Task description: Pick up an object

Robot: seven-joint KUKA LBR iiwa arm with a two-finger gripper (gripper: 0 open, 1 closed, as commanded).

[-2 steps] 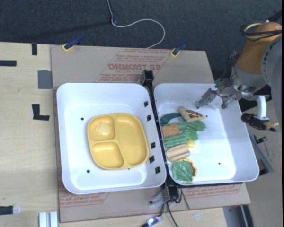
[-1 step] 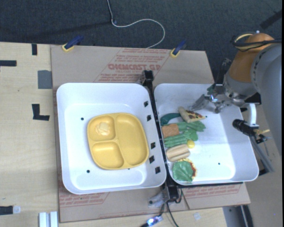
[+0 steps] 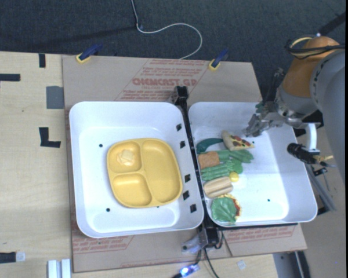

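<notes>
I have the gripper (image 3: 254, 127) low in the right bin (image 3: 290, 210), just right of the pizza slice (image 3: 238, 140); jaw width I cannot tell. Approach step, I judge; next it must settle over the slice.

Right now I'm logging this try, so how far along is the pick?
Done: the arm has reached into the right bin, and the gripper sits low beside the pizza slice. In hand: nothing visible between its fingers. Left: the grab and lift. The hot dog, the green leafy pieces and the other toy food lie in the bin, and the yellow tray sits in the left bin.
</notes>
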